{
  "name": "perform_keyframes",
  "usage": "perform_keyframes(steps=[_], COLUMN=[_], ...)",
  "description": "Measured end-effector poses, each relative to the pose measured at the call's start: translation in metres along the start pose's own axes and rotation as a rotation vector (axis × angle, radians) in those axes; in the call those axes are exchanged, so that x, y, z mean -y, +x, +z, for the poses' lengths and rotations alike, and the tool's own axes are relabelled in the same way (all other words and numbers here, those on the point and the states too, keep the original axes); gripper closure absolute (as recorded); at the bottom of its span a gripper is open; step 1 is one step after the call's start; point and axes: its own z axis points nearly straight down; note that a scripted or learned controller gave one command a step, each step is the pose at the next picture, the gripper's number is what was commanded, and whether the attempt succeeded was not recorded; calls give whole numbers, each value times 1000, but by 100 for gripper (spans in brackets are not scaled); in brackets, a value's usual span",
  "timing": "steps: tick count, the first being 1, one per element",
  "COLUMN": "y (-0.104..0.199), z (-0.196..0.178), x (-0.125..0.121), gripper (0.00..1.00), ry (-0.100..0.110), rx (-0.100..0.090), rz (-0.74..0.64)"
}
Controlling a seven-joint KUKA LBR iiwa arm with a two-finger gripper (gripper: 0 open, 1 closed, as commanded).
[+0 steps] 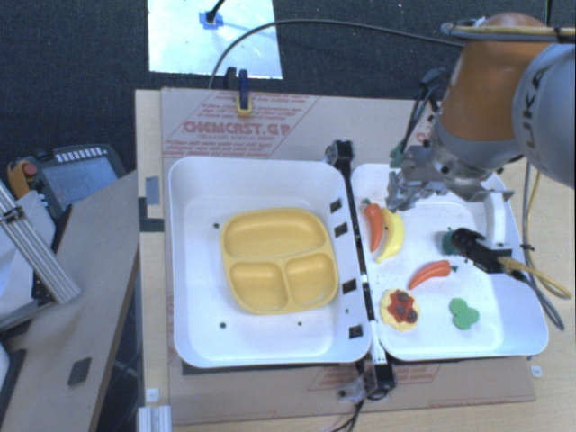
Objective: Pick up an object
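Hovering above the banana (392,234), the gripper (402,190) looks blurred, its grip unreadable

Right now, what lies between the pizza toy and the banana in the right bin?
In the camera view, bare white bin floor separates the pizza toy from the banana; an orange carrot lies just right of that stretch.

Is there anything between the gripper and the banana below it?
Nothing visible. The gripper hangs just above the banana in the right bin; the carrot lies against the banana's left side, not over it.
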Motion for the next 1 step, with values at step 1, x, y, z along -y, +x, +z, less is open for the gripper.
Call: perform_keyframes(steps=[1], y=[55], z=[21], x=[14], gripper=[100], ry=[2], rx=[-1], rz=[0])
